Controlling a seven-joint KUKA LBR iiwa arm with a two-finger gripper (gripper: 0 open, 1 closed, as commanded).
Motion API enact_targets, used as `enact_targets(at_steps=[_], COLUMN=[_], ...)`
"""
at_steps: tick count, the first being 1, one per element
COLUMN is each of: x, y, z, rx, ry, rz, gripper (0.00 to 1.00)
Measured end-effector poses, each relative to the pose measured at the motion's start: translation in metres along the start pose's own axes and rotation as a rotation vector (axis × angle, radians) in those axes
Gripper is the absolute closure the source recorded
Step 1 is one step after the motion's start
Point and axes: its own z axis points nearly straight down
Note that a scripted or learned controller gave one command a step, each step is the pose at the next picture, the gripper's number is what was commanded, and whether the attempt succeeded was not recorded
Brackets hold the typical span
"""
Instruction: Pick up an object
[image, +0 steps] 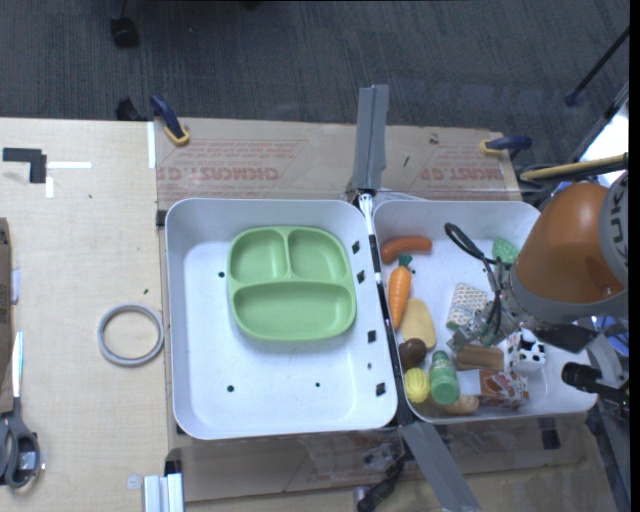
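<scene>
The right bin (452, 212) holds a pile of toy food. A red sausage (405, 246) lies at its far left, with an orange carrot (399, 290) just below it. Nearer the front are a pale yellow piece (418, 325), a dark brown piece (412, 351), a green bottle (443, 378) and a brown block (480, 357). My gripper (489, 320) is low in this bin, under the orange band (572, 250). It sits over a patterned packet (467, 300), right beside the brown block. The arm hides whatever lies beneath it.
In the left bin (190, 330) rests a green divided plate (292, 283). A grey ring (130, 333) and scissors (18, 445) lie on the bench to the left. A black-and-white cube (528, 352) and a red packet (500, 386) crowd the right bin's front right.
</scene>
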Motion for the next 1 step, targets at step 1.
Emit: enact_targets(at_steps=[1], x=[0.0333], y=[0.0807], z=[-0.0862], rx=[0.010], ry=[0.013], rz=[-0.209], gripper=[1.00])
